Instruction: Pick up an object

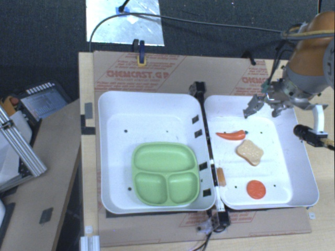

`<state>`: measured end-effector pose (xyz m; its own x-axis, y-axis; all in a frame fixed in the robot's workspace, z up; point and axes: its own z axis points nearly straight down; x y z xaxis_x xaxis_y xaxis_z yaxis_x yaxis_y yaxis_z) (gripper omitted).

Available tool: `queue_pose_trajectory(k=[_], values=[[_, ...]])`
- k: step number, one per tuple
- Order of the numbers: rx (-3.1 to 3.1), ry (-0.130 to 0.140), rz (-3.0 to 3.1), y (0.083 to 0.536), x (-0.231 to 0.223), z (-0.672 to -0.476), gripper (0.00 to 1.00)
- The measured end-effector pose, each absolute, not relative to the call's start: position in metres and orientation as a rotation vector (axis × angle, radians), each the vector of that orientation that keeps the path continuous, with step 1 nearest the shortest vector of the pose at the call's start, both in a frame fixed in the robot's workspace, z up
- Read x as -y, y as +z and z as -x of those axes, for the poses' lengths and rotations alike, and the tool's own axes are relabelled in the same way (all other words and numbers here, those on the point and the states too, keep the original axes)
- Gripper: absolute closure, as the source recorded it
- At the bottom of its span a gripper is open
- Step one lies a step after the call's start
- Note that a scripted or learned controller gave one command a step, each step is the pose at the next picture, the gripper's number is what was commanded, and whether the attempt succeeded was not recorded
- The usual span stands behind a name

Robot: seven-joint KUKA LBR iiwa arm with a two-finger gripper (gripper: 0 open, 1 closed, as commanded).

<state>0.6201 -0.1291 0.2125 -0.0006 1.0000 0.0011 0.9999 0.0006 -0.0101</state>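
Observation:
In the right bin (293, 163) lie a red chili pepper (232, 135), a tan slice of bread (249, 152) and a flat red round piece (256, 189). My gripper (263, 110) hangs over the far part of that bin, above and behind the pepper. It is open, its two dark fingers spread apart with nothing between them. The grey arm with its orange band comes in from the upper right.
The left bin (112, 140) holds a green three-compartment plate (166, 172). A black divider with clips (203, 129) runs between the bins. A clamp (140, 53) sits at the bench's far edge, and a black fitting (309, 135) juts over the right bin's rim.

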Motion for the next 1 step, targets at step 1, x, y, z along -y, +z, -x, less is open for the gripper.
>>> queue_pose_trajectory(k=[1], values=[[2.225, -0.001, 2.219, 0.2193, 0.1288, -0.6227, 0.00]])
